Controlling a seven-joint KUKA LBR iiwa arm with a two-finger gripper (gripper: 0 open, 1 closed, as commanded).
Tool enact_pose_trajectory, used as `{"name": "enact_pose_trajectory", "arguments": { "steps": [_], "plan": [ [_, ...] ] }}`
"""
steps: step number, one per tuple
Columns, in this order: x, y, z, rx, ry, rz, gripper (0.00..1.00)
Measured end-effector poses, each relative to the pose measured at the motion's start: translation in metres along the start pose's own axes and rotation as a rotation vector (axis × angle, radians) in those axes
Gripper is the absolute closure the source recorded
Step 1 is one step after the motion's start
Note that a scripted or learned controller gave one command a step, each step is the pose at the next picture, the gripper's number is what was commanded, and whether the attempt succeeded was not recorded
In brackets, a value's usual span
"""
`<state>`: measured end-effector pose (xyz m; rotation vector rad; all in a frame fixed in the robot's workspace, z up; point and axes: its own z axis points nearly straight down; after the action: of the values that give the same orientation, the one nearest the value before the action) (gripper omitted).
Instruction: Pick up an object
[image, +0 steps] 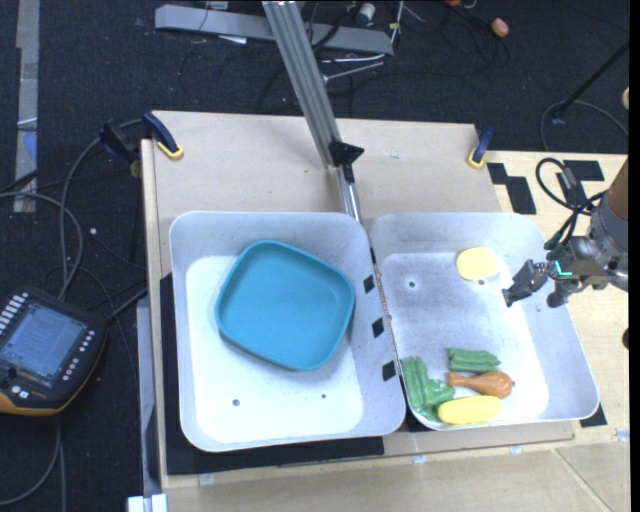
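Note:
The right bin (560, 340) holds several toy foods. A pale yellow round piece (478, 263) lies near its back. At the front lie a green pod (472, 358), a brown drumstick (482, 381), a yellow oblong piece (468, 409) and a green leafy piece (422, 385), all close together. My gripper (538, 291) hangs over the right bin's right side, just right of the pale yellow piece and apart from it. Its dark fingers (516, 292) are spread open with nothing between them.
A blue square plate (286, 303) fills most of the left bin (195, 400). A metal pole (318, 95) slants up from the divider between the bins. Clamps sit at the bench's back corners. A teach pendant (40, 350) lies on the floor at the left.

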<state>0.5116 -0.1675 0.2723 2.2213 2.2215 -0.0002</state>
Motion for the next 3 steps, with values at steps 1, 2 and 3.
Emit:
{"name": "enact_pose_trajectory", "arguments": {
  "steps": [1, 2, 3],
  "plan": [
    [0.0, 0.0, 0.0, 0.0, 0.0, 0.0, 0.0],
    [-0.001, -0.002, 0.063, 0.006, 0.001, 0.0, 0.0],
    [-0.007, -0.007, 0.109, 0.004, 0.001, 0.001, 0.0]
  ]
}}
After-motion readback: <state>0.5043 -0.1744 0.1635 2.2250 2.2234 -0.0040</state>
